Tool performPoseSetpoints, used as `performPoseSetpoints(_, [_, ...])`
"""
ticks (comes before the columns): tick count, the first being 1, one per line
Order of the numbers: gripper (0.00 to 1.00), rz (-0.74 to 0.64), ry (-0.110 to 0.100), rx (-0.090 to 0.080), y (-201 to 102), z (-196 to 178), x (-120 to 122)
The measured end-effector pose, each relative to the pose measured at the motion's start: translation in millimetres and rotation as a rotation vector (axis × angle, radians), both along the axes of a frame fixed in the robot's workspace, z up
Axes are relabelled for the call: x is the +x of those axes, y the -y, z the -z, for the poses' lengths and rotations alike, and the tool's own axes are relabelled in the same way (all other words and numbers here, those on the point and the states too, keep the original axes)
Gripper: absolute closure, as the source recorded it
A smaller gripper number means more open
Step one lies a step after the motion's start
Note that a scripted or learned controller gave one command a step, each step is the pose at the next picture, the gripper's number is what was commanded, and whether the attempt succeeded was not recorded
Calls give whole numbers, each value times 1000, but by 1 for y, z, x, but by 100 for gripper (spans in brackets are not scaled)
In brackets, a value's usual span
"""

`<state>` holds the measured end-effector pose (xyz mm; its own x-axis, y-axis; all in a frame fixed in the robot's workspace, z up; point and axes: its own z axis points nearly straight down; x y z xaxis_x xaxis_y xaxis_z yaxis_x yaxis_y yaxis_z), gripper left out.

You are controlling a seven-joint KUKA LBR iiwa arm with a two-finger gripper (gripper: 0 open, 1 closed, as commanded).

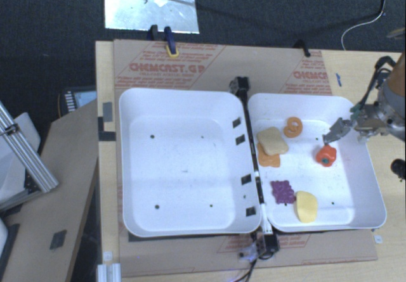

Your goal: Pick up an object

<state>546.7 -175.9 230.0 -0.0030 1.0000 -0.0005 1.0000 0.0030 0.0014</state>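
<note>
Partly cut off at right, gripper above red pepper, contact unclear

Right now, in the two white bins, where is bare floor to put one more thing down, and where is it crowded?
The left bin is bare wall to wall. In the right bin, room remains along its far wall beyond the orange ring. It is crowded by the divider: bread slice, purple grapes, yellow piece. The gripper hangs above the red tomato.
</note>
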Motion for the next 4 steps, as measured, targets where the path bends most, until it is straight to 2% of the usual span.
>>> performPoseSetpoints(1, [0, -7, 19, -4, -28, -143, 58])
performPoseSetpoints(2, [0, -7, 21, -3, -79, -316, 96])
performPoseSetpoints(3, [100, -6, 6, -2, -76, -317, 95])
performPoseSetpoints(4, [100, -12, -1, 4, -189, -305, 63])
